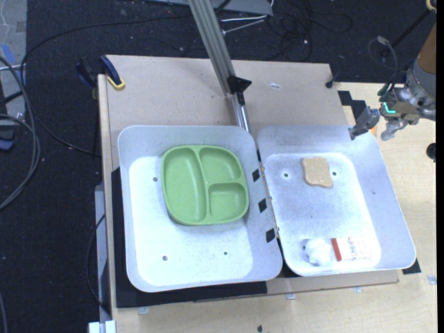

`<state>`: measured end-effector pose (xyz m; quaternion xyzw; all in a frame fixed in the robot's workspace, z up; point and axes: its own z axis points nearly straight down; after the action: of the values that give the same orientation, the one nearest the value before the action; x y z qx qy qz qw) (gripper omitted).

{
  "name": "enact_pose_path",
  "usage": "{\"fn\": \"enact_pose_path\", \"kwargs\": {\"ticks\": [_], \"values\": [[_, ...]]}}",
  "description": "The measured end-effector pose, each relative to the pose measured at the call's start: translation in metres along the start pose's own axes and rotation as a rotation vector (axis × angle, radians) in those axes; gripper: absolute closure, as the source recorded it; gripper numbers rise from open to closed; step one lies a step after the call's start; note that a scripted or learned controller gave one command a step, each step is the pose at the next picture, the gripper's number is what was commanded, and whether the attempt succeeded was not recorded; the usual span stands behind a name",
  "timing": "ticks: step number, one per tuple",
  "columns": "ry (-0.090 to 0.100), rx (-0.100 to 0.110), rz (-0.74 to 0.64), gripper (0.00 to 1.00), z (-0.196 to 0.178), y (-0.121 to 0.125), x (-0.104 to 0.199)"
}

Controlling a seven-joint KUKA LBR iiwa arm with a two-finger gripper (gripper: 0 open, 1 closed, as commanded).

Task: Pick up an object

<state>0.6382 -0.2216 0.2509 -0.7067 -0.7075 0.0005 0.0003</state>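
On dark cable-strewn floor [48, 33], wooden bench [180, 89] bears white bins [201, 255].

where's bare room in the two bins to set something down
Left bin: free floor below the green plate. Right bin: free middle between the tan piece and the white ball and small box. Crowded along its near edge.

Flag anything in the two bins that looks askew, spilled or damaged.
Nothing looks spilled or damaged. The green divided plate sits slightly rotated in the left bin; the tan slice, white ball and small packet lie loose in the right bin.
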Motion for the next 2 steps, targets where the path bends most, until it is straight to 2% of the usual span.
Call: {"fn": "enact_pose_path", "kwargs": {"ticks": [1, 2], "values": [[-0.001, -0.002, 0.000, 0.00, -0.001, 0.000, 0.000], [0.001, 0.004, 0.001, 0.00, 0.062, -0.006, 0.002]]}}
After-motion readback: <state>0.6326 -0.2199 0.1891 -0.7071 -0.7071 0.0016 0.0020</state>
